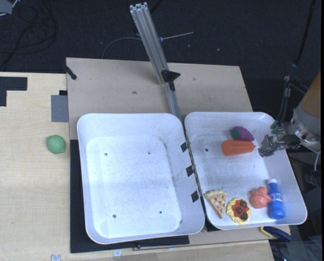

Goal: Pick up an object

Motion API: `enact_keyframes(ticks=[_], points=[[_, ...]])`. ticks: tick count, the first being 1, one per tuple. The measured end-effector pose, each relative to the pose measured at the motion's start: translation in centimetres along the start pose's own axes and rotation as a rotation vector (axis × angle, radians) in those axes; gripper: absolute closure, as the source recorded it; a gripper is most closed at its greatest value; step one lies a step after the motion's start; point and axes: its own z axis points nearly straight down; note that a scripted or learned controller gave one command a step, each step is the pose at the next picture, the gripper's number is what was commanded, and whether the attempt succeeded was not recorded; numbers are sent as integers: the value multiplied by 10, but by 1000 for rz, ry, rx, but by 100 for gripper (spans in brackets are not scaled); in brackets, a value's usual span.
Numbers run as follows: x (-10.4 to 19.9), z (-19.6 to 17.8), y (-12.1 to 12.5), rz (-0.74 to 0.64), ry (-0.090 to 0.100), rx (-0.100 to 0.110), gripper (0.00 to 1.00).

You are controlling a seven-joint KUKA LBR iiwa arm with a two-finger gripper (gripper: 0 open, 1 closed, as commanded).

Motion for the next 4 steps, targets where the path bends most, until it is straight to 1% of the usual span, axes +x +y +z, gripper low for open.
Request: enact_keyframes(ticks=[1,2,3,4], points=[[-1,-32,1,0,1,2,100],[46,-39,11,-4,2,4,100],[91,-33,30,-4,2,5,100],[137,-36,34,-4,2,5,100]])
